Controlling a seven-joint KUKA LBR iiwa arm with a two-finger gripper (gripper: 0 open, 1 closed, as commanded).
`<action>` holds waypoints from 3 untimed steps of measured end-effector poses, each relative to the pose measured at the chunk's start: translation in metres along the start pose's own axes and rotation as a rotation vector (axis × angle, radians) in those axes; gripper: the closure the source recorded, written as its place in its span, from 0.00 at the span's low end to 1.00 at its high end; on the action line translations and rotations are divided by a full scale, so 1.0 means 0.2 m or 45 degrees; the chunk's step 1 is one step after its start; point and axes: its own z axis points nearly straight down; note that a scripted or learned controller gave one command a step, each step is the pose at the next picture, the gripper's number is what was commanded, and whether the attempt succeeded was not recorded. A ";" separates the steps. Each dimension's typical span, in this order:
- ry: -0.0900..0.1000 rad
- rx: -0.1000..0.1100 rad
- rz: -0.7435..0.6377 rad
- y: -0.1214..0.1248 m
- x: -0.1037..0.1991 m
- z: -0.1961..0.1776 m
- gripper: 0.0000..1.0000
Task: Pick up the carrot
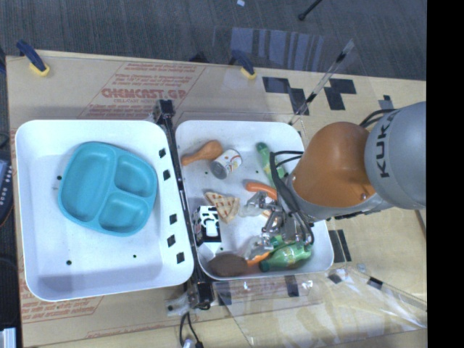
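The gripper (279, 230) is seen low in the right bin (239, 130), lower right of centre; whether it is wide or narrow cannot be told. The carrot (259, 188) is found just above it, beside a green bottle (288, 256).
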 end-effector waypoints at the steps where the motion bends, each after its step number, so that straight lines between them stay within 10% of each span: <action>1: -0.009 -0.001 0.253 -0.02 0.00 0.10 0.00; 2: -0.006 0.001 0.237 -0.02 0.00 0.05 1.00; 3: -0.007 0.002 0.236 -0.02 0.00 0.05 0.00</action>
